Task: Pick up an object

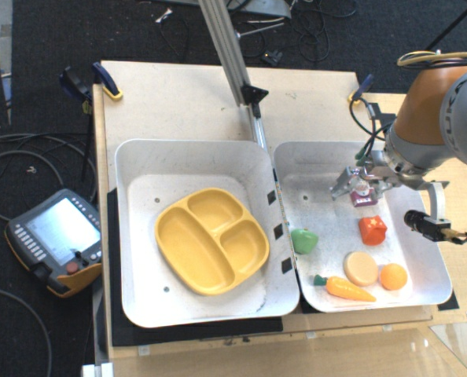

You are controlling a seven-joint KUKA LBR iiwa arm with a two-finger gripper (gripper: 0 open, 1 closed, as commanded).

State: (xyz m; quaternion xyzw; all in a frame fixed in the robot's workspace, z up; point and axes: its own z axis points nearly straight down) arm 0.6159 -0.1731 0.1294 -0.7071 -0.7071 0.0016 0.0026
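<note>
My gripper (359, 185) hangs low over the back middle of the right bin (312, 171). A small purple object (365, 200) lies directly under its tip, touching or nearly touching it. A red block (373, 229) lies just in front of that. Nearer the front are a green piece (303, 240) by the bin's left wall, a beige round piece (362, 269), an orange ball (393, 276) and a carrot (348, 289).
The left bin (139, 171) holds a yellow three-part plate (211, 239). A slanted metal pole (229, 49) ends at the back wall between the bins. A teach pendant (56, 240) lies on the floor at left.
</note>
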